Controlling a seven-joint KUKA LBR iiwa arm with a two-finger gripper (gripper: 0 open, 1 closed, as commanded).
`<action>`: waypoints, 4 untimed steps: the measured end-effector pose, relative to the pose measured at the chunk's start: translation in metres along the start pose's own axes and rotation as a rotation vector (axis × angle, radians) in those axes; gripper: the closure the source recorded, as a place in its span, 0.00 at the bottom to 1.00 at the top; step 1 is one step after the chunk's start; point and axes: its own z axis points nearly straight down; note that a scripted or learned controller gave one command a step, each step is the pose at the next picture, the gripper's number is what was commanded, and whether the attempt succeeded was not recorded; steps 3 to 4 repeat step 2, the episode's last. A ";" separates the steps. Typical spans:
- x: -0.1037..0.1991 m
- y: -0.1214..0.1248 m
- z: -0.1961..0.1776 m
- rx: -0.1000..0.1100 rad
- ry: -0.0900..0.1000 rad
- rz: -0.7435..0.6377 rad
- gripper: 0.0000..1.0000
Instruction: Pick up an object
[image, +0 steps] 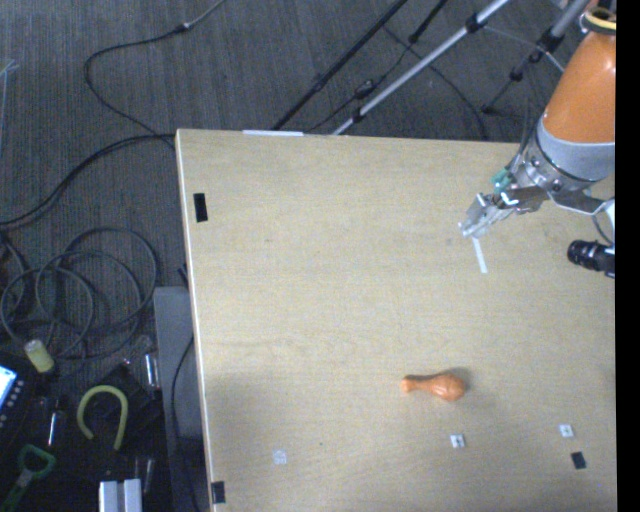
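Up at the right edge of the camera view, the arm (585, 90) comes in with its orange band above a grey wrist, and the end effector (478, 228) hangs over the far right part of the pale wooden surface (320, 250). Its thin fingers point down and to the left, with a pale sliver trailing below them. Whether they stand apart or closed cannot be told at this size, and nothing can be seen between them.

Well apart from the end effector, nearer the front of the surface and a little to the left of it, lies a small orange object (437, 386). It has a rounded bulb at its right end and a narrow neck tapering to the left, and it rests flat on the wood on its side.

A small black marker (200, 207) sits near the surface's far left corner, another (218, 491) at its front left edge, and a few small pale and dark tags (457, 440) lie near the front right.

Off the surface to the left, on the dark carpeted floor, black cables (80, 290) lie in loose coils, and a yellow-green curved hook-like item (103, 410) lies near the lower left. Thin stand legs (420, 55) cross the floor beyond the far edge.
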 end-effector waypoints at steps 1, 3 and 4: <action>0.032 0.026 0.066 0.004 0.004 0.295 1.00; -0.002 0.008 0.063 0.003 0.001 0.091 1.00; -0.002 0.008 0.063 0.003 0.001 0.091 1.00</action>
